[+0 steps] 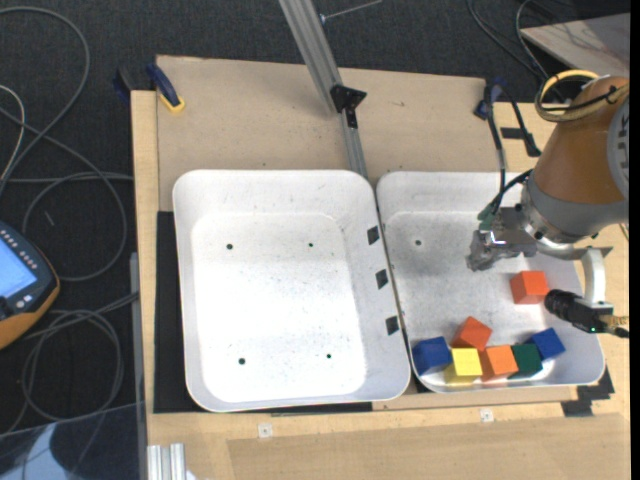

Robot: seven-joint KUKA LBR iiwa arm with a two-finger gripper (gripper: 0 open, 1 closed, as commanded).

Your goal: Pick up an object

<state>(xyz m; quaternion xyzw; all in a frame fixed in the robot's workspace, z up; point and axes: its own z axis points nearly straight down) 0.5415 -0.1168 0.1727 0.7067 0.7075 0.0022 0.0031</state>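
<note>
Pincer (488, 253) low in right bin (440, 208), finger state unclear. Nearest orange block (529, 286) just beside, untouched. Other blocks (485, 353) crowd front wall. Risk: pincer closes beside block, grabs nothing.

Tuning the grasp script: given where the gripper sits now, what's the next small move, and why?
Probably shift the gripper toward the lone orange block and lower over it. The gripper hangs above bare floor of the right bin, with nothing seen between its fingers. That block lies apart from the cluster of blocks at the bin's near edge, so it looks like the easiest grab.
</note>
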